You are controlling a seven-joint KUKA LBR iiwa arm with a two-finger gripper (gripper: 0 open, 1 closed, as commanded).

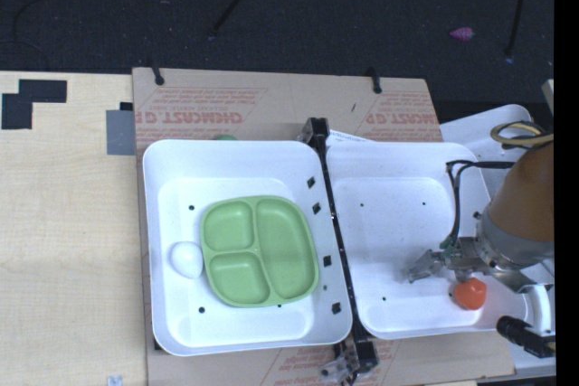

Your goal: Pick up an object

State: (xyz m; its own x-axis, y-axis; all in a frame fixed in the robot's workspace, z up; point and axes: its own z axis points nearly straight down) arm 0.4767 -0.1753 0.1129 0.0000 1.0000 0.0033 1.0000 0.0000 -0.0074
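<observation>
A small red-orange object [469, 294] lies near the front right corner of the right bin [389, 194]. My gripper [432, 268] hangs low in that bin, just left of the red object and apart from it. Its fingers [420, 270] point left and stand spread, with nothing between them. In the left bin [172, 167] rests a green divided plate [259, 249], and a white egg-shaped object [187, 259] lies against the plate's left side.
The grey arm with its orange band [529, 194] reaches in over the right bin's right wall. A black clip rail [327, 230] runs between the two bins. Cardboard [280, 108] lies under both bins.
</observation>
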